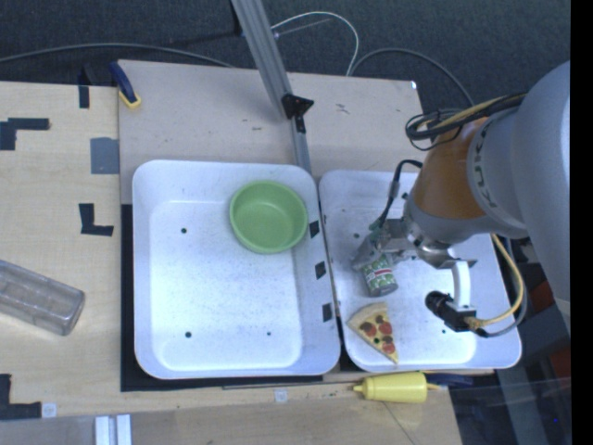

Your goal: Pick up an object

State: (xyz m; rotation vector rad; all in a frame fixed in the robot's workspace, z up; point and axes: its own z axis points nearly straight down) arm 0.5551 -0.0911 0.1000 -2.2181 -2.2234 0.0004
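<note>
A bowl (269,216) sits in the left bin (167,276), near its back right corner. In the right bin (500,341), a can (379,276) lies behind a pizza slice (376,328). A bottle (394,388) lies on the bench before that bin.
</note>
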